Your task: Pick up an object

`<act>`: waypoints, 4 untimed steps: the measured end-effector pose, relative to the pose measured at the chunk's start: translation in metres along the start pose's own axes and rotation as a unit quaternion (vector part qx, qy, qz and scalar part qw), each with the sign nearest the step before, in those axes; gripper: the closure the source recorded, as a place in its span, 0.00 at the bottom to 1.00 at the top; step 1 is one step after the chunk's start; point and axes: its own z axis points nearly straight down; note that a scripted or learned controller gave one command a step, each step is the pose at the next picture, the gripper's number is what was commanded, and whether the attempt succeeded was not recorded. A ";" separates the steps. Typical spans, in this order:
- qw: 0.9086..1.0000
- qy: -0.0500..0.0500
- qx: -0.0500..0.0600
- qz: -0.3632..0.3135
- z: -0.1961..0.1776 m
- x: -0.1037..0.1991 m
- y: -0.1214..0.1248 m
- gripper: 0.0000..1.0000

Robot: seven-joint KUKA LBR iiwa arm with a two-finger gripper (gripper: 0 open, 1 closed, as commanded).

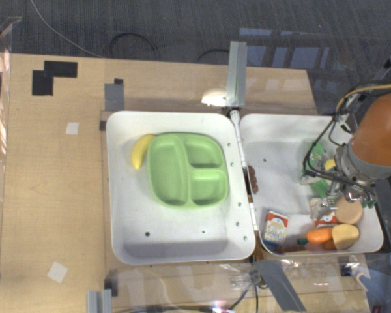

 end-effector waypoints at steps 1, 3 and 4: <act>1.000 -0.009 0.002 -0.012 0.011 0.026 0.018 0.00; 0.983 -0.001 0.000 0.184 0.015 -0.061 0.000 0.00; 0.983 -0.002 0.000 0.182 0.013 -0.003 -0.003 0.00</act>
